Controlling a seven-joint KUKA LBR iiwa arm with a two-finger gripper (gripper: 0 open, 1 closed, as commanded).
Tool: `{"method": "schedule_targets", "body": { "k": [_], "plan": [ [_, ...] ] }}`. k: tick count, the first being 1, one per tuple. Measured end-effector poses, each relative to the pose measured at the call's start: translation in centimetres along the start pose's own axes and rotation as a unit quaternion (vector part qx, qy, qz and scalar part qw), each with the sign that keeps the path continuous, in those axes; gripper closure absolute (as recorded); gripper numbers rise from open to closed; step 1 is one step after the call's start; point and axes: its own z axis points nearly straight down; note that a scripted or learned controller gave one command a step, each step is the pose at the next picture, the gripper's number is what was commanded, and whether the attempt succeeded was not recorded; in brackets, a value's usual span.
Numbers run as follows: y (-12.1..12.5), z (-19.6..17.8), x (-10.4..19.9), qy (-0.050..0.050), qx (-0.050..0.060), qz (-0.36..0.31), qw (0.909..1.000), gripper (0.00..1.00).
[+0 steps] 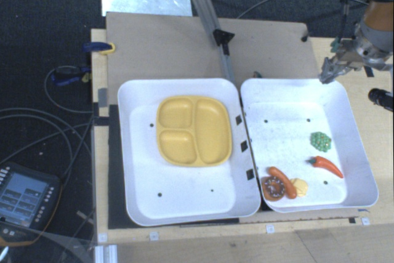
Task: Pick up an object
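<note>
**Pincer at the far corner of the right bin, food clustered at the near edge**

Camera view: The pincer (328, 72) hangs over the far right corner of the right bin (289, 92), at or just above its rim; whether it is released or clenched cannot be told, since the tip is a small grey blur. The grey arm (375, 28) rises behind it toward the right edge of the view.

Below the pincer, toward the camera, lies a broad stretch of bare white bin floor, smooth plastic with a few dark dots. That open room runs down to the broccoli (320, 141), a knobbly green lump near the bin's right wall. Just past it, nearer the camera, lies the carrot (327, 165), a slim orange taper with a green tip, angled toward the right wall. Down and to the left of the pincer, crowded against the near rim, sit three pieces touching one another: a glossy red-orange sausage (281, 181), a round brown doughnut (272, 188) and a pale yellow chunk (300, 186).

Left of the pincer, across the two touching rims, the left bin (138, 194) holds a yellow plate (194, 130), rounded-square with three shallow compartments, with clear white floor around it.
</note>
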Motion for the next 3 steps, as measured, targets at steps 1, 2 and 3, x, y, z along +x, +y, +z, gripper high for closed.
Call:
{"method": "schedule_targets", "body": {
  "k": [1,2,3],
  "plan": [
    [0.2,-4.9,0.0,0.0,0.0,-0.001,1.0,1.0],
    [-1.1,-4.0,4.1,0.001,0.003,-0.003,1.0,1.0],
    [-2.8,-4.7,9.4,0.002,0.003,-0.004,1.0,1.0]
  ]
}}
